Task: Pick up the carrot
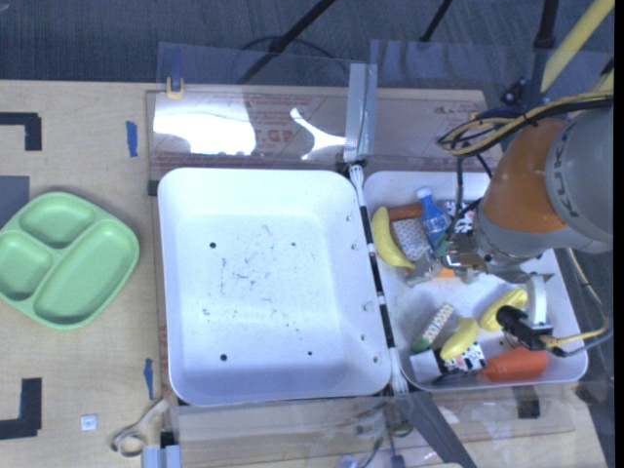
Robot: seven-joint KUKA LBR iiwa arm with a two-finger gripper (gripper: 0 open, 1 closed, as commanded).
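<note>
Two shallow white bins sit side by side on a pale wooden table, seen from above at a slant. Nearest the green divided plate at the table's far left is the left bin, which holds nothing but faint scuff marks. Beside it, the right bin is crowded with small toy foods and packets. A grey robot arm with an orange band reaches in from the right and hangs low over the middle of that right bin. Its jaws are down among the clutter, near a banana and a blue-capped bottle; whether they are spread or pressed together cannot be told, because the wrist and nearby items hide them. The carrot, an orange tapered shape, lies flat along the near edge of the right bin, toward its right corner, just beside a yellow toy and below a second yellow piece. It lies well apart from the jaws, toward the near wall, and nothing is touching or lifting it. Judged from this, the task has barely begun: the carrot is not yet grasped, and the arm would need to move toward the near right corner, descend and close on it before lifting.
</note>
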